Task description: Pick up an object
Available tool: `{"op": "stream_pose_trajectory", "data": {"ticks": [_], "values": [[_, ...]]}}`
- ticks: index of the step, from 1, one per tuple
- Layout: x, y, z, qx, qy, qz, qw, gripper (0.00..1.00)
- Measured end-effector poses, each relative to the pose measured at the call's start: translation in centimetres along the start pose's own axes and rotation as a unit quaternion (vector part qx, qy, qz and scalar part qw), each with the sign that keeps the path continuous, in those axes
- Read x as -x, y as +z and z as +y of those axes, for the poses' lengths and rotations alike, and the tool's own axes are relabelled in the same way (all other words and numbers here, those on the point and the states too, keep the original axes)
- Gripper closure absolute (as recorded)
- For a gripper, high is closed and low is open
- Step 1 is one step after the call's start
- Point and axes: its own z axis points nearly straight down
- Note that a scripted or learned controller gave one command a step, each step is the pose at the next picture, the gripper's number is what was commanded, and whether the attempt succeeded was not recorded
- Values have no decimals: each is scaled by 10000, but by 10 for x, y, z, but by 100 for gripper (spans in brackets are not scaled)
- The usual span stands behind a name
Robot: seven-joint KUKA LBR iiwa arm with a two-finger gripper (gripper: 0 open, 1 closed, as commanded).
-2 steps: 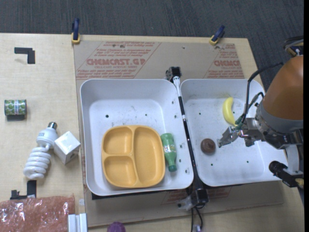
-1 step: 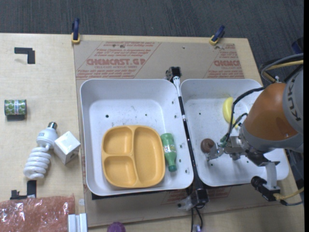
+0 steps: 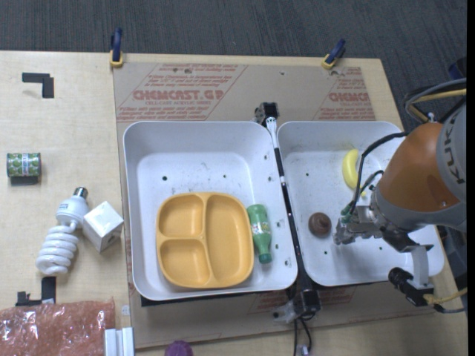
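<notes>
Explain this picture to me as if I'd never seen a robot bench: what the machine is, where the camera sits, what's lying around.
One camera looks down at a slant on a bench. The grey and orange shape at the right is a robot arm; its gripper reaches down into the right bin, close to a small brown ball. A yellow object lies further back in that bin. Nothing can be seen between its fingers. The left bin holds a yellow divided plate with a green bottle beside it. Outside the bins, at left, lie a light bulb, a white cube and a green can.

light: bright, even overhead | shadows: soft, short | focus: slightly soft | glare: none
</notes>
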Motion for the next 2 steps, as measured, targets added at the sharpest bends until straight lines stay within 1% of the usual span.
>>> {"op": "stream_pose_trajectory", "data": {"ticks": [1, 2], "values": [[-68, -90, 0, 1, -21, -5, 10000, 100], [-90, -90, 66, -10, -34, -6, 10000, 100]]}}
